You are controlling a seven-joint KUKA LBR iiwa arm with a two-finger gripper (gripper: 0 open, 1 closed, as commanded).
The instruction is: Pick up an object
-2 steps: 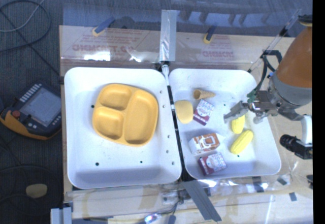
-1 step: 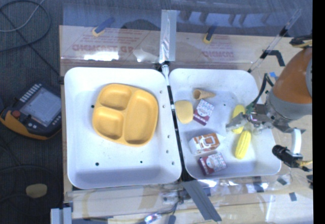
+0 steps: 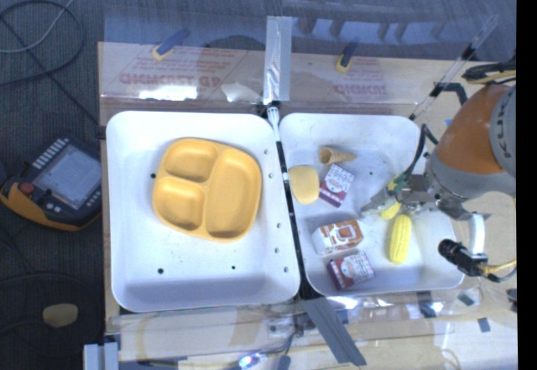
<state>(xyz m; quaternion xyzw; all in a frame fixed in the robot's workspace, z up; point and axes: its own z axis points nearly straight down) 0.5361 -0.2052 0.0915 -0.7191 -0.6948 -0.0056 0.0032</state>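
The corn cob [image 3: 400,238] lies in the right bin [image 3: 369,127], close to its right edge and nearer the front. The gripper [image 3: 393,196] hangs low just behind the corn, beside a small yellow piece [image 3: 390,211]. I cannot tell how wide its fingers are. More toys lie toward the bin's left edge: a cone [image 3: 337,156], a yellow lump [image 3: 304,184], and three little cartons [image 3: 337,185] [image 3: 338,236] [image 3: 351,268]. A yellow tray [image 3: 206,188] with three parts sits in the middle of the left bin [image 3: 134,276].
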